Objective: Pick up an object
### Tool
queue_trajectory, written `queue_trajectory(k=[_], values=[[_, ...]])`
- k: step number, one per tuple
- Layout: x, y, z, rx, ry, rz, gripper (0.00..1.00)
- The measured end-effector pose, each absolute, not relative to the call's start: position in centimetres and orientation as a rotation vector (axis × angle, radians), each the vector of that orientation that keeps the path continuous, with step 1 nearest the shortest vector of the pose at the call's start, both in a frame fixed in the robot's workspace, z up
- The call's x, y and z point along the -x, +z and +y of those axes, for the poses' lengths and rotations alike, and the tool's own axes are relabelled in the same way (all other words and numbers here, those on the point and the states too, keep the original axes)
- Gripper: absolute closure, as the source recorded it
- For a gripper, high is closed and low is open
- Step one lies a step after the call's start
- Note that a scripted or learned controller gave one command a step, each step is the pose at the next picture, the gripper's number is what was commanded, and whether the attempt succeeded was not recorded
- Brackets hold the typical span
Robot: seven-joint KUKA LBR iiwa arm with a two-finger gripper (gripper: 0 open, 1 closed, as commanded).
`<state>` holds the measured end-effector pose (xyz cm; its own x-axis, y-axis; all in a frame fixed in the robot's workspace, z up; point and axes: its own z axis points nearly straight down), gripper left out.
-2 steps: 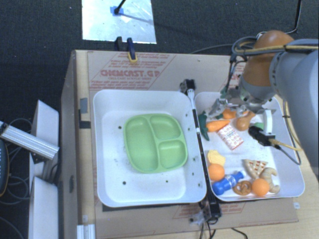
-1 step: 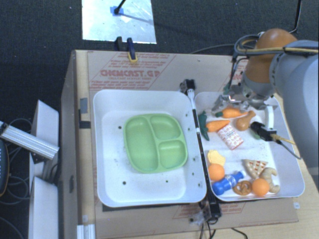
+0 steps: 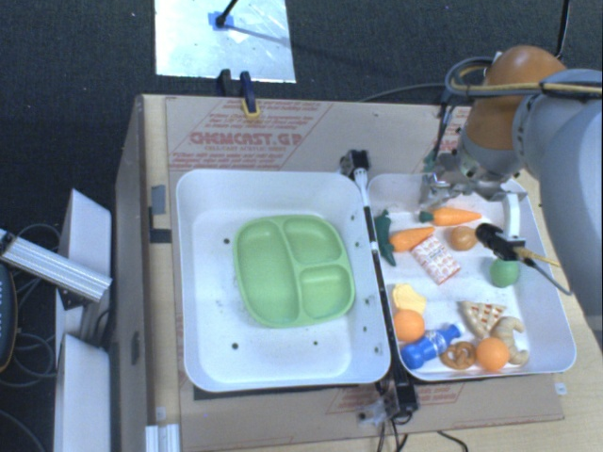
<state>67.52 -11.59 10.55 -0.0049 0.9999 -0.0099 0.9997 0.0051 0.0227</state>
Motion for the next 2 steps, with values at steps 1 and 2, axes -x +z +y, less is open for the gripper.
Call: queue_trajectory(k=[1,2], values=[[-67.5,10.5,-11.6,-2.201,0.012,2.212,0.0],[-62.6,9.2,-15.8,-2.218,0.0,2.222,0.0]])
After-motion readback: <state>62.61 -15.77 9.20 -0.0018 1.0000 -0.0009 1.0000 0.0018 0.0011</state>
